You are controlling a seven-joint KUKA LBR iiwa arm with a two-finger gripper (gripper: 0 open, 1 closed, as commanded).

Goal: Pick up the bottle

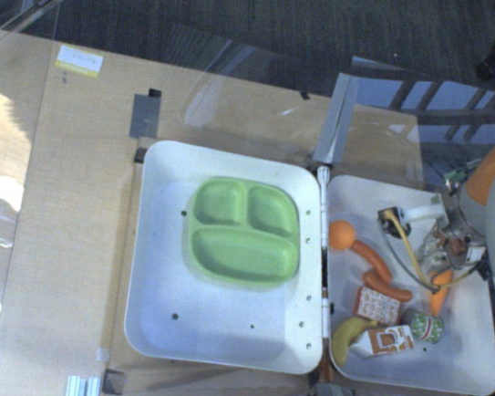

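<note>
Banana [348, 337] lay at right bin's [478, 384] 7 o'clock; bottle [426, 327] at 5 o'clock sat beside the carton [389, 339], which the gripper [447, 259] (clench state indiscernible) risked grabbing instead.

Left bin [208, 339] and right bin [467, 364]: white. Divided plate [244, 232]: plain light green. Ball [341, 235]: orange. Banana [348, 337]: yellow. Carton [377, 305]: red, pale pattern. Table [66, 239]: pale wood grain.

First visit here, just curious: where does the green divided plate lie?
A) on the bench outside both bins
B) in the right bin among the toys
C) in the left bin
C: the green divided plate sits inside the rim of the left bin.
</note>
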